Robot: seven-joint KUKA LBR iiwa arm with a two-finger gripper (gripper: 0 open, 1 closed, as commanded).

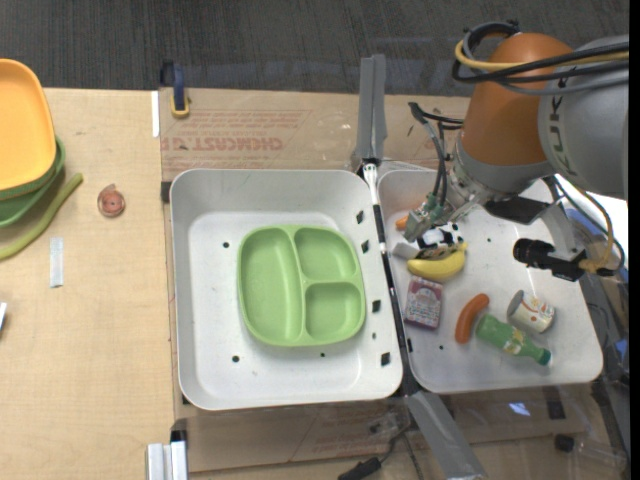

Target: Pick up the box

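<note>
Reaching in from the right, the grey arm (590, 88) bends down over the right bin (580, 363), its orange band (510, 98) bulking above the wrist. The gripper (437, 218) hangs low at that bin's upper left part, just above the banana (438, 262); cables and wrist parts crowd it, so whether it is spread or closed cannot be told, and nothing is seen held.

The cardboard (240, 133) under the bins carries red printing, seen mirrored and upside down, too faint to read surely. The arm shell shows part of dark lettering at the frame's right edge.

The small box (424, 303), reddish-purple with a pale label, lies flat in the right bin just below the banana, near the bin's left wall and apart from the gripper. Beside it lie an orange carrot-like piece (470, 318), a green toy bottle (512, 334) and a small white cup (533, 314).

The left bin (200, 368) holds a green divided plate (301, 286), three compartments, lying flat near its middle.

Stacked yellow and green dishes (25, 158) sit at the bench's far left edge.
</note>
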